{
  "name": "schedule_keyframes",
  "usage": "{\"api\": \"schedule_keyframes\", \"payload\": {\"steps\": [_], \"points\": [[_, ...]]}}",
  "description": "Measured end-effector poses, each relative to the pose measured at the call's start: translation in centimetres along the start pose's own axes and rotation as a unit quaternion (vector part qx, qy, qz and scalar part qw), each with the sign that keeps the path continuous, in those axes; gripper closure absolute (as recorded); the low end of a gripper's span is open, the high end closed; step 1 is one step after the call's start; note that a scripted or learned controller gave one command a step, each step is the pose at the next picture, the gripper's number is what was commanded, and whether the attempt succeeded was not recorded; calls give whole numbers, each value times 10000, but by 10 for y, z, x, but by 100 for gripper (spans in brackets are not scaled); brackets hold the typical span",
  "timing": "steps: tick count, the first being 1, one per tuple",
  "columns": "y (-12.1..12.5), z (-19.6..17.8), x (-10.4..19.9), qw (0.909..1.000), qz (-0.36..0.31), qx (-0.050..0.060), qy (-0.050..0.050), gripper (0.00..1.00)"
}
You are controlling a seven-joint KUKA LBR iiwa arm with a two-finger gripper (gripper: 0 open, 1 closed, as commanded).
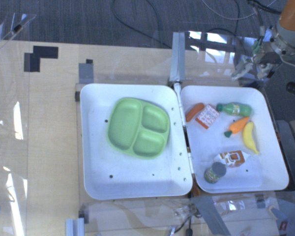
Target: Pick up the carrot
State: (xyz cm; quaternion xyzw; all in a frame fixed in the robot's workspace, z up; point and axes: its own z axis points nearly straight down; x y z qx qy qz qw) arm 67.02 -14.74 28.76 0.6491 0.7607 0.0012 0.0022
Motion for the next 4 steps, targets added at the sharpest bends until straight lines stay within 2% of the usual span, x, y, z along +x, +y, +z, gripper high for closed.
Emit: {"api": "schedule_keyframes", "payload": {"steps": [1,2,3,4], "points": [[-79,102,-15,9999,-141,7,2,0],[-66,190,-45,9961,-877,-17,-8,0],[-86,199,-43,9951,-984,-21,-8,0],[-83,187,-42,9951,-988,-53,-21,100]]}}
